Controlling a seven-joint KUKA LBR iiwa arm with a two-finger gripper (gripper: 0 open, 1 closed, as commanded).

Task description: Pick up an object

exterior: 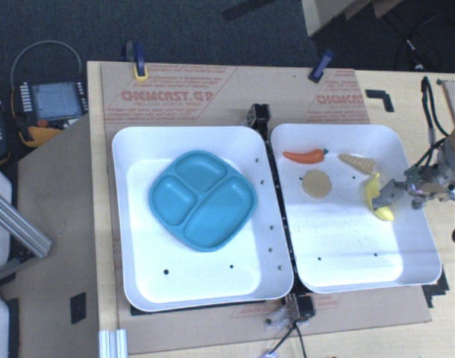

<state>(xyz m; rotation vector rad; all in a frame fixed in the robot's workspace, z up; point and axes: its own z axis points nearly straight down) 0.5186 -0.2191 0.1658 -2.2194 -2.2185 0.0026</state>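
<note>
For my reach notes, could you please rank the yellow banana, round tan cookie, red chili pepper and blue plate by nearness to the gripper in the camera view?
From the gripper:
1. Yellow banana, right beside it, right bin.
2. Round tan cookie, mid right bin.
3. Red chili pepper, right bin's far-left corner.
4. Blue plate, left bin.

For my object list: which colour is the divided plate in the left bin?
Light blue; the divided plate shows best in the camera view.

gripper (397,190) R bin (347,271), beside banana (377,198) | blue plate (204,199) L bin (198,286)
</note>
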